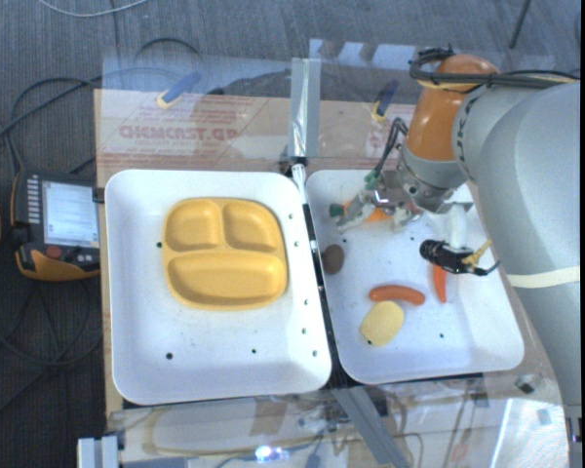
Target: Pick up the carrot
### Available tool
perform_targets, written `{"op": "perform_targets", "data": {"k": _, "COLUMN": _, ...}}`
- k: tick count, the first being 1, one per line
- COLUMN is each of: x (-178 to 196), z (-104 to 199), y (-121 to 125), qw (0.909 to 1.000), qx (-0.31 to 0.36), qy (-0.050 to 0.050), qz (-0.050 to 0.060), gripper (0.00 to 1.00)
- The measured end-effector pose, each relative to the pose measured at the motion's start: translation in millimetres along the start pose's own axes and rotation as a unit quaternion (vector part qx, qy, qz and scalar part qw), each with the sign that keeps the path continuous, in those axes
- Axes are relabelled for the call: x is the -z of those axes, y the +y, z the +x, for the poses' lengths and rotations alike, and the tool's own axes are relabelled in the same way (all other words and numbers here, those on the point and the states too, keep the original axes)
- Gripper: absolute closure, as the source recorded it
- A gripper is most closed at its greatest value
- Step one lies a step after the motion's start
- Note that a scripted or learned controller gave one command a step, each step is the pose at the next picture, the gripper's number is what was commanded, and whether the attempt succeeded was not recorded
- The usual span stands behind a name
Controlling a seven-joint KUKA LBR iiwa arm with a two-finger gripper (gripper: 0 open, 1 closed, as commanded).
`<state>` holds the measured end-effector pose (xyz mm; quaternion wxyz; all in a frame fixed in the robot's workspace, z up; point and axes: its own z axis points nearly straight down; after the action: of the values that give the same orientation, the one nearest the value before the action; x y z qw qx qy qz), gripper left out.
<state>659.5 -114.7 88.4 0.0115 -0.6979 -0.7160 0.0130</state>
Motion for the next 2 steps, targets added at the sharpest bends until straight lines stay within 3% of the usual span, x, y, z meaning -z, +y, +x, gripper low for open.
{"op": "perform_targets", "data": {"k": 1, "x": 6.9, "z": -3.8, "y": -1.5, "qw": 1.0000, "qx": -0.001, "qy": -0.002, "qz": 0.004, "gripper": 1.00}}
{"op": "perform_targets", "data": {"k": 2, "x": 1.1, "z": -3.7, "y": 2.2, "qw": 1.0000, "qx": 0.004, "qy": 0.000, "qz": 0.002, "gripper": 1.00}}
